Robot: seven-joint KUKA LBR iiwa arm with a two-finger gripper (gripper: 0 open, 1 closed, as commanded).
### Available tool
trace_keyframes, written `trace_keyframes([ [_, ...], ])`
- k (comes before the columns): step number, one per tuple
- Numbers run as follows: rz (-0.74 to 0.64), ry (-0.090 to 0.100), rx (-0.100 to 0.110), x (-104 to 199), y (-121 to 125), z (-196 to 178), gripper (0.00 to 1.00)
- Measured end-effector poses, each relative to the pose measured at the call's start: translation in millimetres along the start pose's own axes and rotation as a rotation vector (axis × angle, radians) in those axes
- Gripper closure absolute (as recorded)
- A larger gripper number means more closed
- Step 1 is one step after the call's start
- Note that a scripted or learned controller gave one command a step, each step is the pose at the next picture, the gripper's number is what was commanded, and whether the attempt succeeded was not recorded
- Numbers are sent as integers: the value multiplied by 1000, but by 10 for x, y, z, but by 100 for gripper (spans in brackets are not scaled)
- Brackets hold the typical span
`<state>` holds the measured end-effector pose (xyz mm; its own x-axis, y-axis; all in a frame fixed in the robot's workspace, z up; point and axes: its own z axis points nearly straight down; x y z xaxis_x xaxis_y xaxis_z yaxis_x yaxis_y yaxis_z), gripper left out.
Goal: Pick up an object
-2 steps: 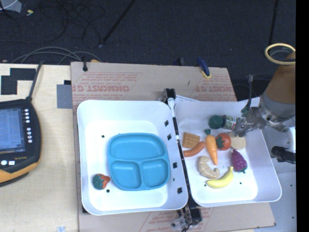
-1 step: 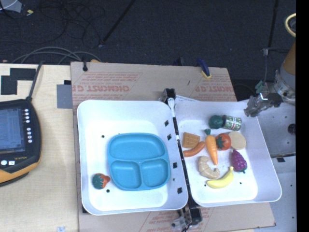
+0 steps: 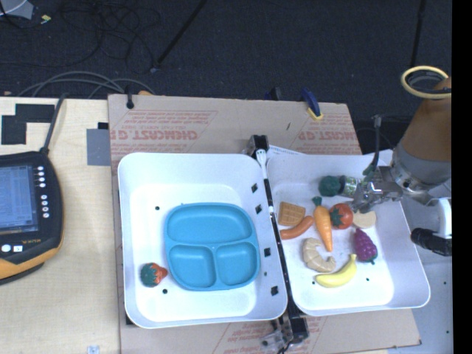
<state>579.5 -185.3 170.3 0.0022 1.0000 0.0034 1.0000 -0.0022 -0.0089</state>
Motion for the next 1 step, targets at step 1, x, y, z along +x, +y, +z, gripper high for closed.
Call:
trace_keyframes([
  [1,-8,-2,-12,674,-158,-904,100],
])
